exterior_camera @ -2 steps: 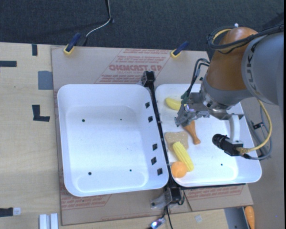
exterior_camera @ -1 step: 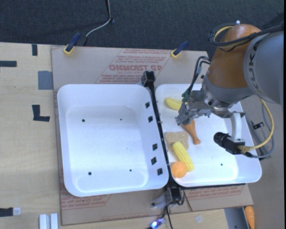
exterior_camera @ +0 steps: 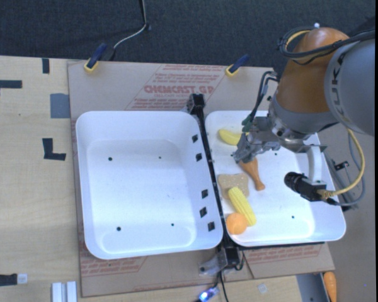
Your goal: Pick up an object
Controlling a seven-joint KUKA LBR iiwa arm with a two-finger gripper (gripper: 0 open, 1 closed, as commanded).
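claw (exterior_camera: 248, 151) over right bin (exterior_camera: 302, 228) | touching drumstick (exterior_camera: 254, 172) | corn (exterior_camera: 241, 206) nearby

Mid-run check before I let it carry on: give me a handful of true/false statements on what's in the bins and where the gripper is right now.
1. All the food items lie in the right bin. True.
2. The corn cob sits in the left bin. False: it lies in the right bin, next to the tan bread slice.
3. The gripper is over the right bin, just above the orange drumstick. True.
4. The orange ball lies at the far end of the bin, beside the yellow banana. False: it is at the near end, by the corn cob; the banana is at the far end.
5. The arm reaches across both bins. False: it is over the right bin alone.
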